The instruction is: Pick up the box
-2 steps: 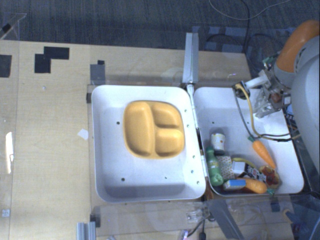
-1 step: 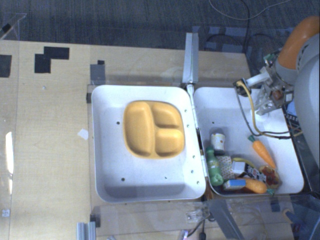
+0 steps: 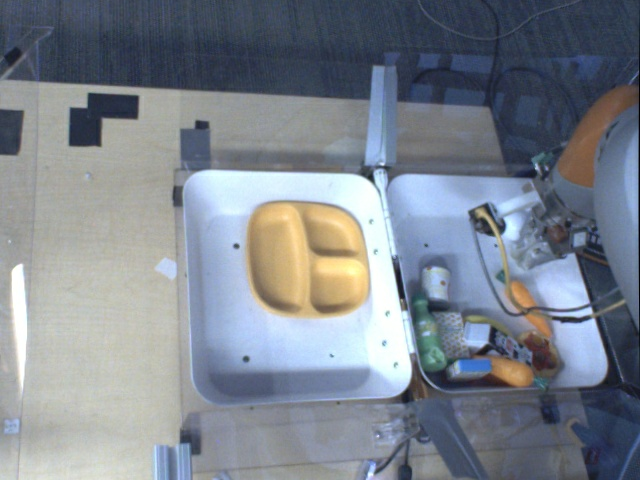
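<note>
The gripper (image 3: 540, 240) hangs over the upper right part of the right bin (image 3: 450, 213), at the end of the grey arm (image 3: 618, 168) that comes in from the right edge with its orange band showing above the wrist. Whether the tool is spread or pressed together cannot be told from this slant, and nothing can be seen pinched in it. The box (image 3: 455, 334), a small pale one with a speckled face, lies well apart from the gripper in the clutter along the near edge of the same bin. It sits just beside a green bottle (image 3: 428, 340) on its left, with more packets crowded against its right side (their shapes are too jumbled to name). A short white can (image 3: 435, 280) stands upright just beyond the bottle, nearer the middle of the bin. A blue-and-white tube (image 3: 468, 369) lies along the near wall, and an orange piece (image 3: 515, 373) lies at its right end. Another orange piece (image 3: 523, 295) lies below the gripper, toward the right wall. The left bin (image 3: 200, 298) holds a yellow divided tray (image 3: 305, 258), set a little toward its far side. Both bins rest side by side on the pale wooden bench (image 3: 100, 268), which bears black patches (image 3: 100, 116) near its far left corner.
</note>
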Available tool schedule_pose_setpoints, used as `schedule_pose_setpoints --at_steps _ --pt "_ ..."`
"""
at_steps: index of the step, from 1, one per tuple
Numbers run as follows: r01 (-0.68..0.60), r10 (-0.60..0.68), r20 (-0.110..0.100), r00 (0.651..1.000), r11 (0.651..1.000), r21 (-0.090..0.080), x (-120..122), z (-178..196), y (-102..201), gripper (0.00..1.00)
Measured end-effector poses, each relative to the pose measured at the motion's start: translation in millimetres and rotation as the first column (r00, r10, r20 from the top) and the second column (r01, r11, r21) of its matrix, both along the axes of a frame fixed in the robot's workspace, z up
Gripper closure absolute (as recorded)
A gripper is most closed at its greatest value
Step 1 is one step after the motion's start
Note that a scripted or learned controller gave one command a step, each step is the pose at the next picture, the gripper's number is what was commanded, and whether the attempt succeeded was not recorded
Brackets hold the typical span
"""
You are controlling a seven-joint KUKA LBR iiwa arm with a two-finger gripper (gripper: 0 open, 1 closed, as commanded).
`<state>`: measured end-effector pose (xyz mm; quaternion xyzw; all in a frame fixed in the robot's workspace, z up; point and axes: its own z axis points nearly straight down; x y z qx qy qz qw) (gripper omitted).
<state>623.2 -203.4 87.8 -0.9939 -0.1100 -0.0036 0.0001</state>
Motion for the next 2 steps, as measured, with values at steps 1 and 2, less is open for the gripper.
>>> schedule_pose_setpoints --at_steps 1,2 --pt "-0.036 0.036 0.0 0.999 0.999 0.0 32 0 55 1.0" --pt "-0.042 0.042 0.005 0.999 0.999 0.002 35 13 57 1.0"
